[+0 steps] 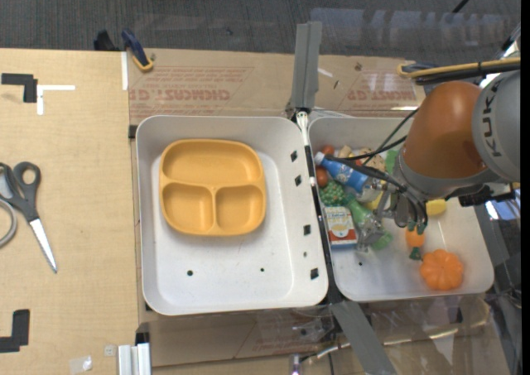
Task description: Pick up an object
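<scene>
The right bin (389, 282) holds a pile of toy foods: a blue bottle (339, 171), a small white carton (339, 225), green leafy pieces (333, 193), a small carrot (414, 239) and an orange pumpkin (441, 269). My gripper (374, 235) is lowered into the middle of this bin, right beside the carton and over a green piece (364, 218). The arm's orange band (443, 137) hides the items behind it. Nothing is visibly lifted.
The left bin (166, 282) holds a yellow three-part plate (214, 185) toward its back. The divider between the bins (313, 199) runs just left of the pile. Scissors (29, 208) lie on the bench at the far left.
</scene>
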Action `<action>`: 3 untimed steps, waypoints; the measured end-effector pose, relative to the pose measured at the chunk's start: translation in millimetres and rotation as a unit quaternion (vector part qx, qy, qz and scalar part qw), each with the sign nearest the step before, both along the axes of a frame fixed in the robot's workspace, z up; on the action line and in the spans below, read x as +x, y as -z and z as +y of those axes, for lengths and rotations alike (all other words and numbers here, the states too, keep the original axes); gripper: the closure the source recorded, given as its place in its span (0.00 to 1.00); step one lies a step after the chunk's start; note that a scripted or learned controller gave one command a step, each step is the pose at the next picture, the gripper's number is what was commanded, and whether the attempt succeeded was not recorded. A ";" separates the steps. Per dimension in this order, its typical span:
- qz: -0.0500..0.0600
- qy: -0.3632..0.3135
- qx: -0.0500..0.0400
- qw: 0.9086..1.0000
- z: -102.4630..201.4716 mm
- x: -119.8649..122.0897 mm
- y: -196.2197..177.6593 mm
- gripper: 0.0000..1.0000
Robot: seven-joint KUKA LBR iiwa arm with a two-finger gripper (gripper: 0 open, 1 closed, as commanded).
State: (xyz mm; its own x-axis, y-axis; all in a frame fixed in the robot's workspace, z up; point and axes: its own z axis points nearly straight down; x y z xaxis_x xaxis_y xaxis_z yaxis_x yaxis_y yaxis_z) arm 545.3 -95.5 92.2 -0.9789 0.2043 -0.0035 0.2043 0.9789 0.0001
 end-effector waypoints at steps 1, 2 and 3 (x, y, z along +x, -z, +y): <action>0.000 0.087 0.000 0.996 -6.0 45.2 -1.4 0.00; 0.000 0.080 0.000 0.997 -22.9 4.2 -0.9 0.00; -0.002 0.081 -0.001 0.997 -24.3 5.2 -10.5 1.00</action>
State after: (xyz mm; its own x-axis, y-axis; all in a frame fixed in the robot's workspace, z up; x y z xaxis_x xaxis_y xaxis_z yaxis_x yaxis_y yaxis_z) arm 550.6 -119.8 102.7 -0.9333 0.3590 -0.0080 0.3590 0.9333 -0.0013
